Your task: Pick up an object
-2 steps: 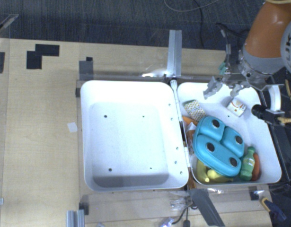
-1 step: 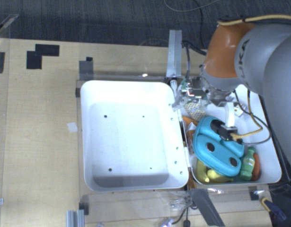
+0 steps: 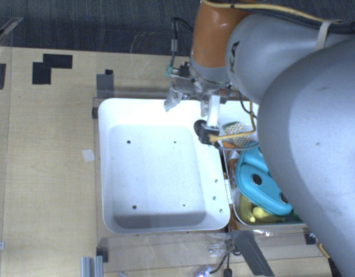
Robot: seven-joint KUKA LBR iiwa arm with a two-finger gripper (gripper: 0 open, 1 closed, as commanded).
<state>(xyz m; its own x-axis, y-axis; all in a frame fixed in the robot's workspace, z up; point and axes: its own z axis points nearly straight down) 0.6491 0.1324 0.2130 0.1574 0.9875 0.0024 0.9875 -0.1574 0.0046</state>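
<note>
My gripper (image 3: 176, 98) hangs over the far right corner of the left white bin (image 3: 108, 172), below the orange wrist band. In the right bin (image 3: 237, 215) lies a large blue plastic piece (image 3: 259, 182) with a dark hole in it. A yellow object (image 3: 257, 213) sits partly under its near end. At that bin's far end lies a mesh-patterned item with a tan handle (image 3: 236, 130), just right of the gripper, and a small orange thing (image 3: 234, 154) lies beside it. The arm hides most of the right bin.
The grey arm body covers the right side of the view. Black markers (image 3: 50, 68) sit on the wooden bench at the far left. A divider wall (image 3: 224, 172) separates the two bins.
</note>
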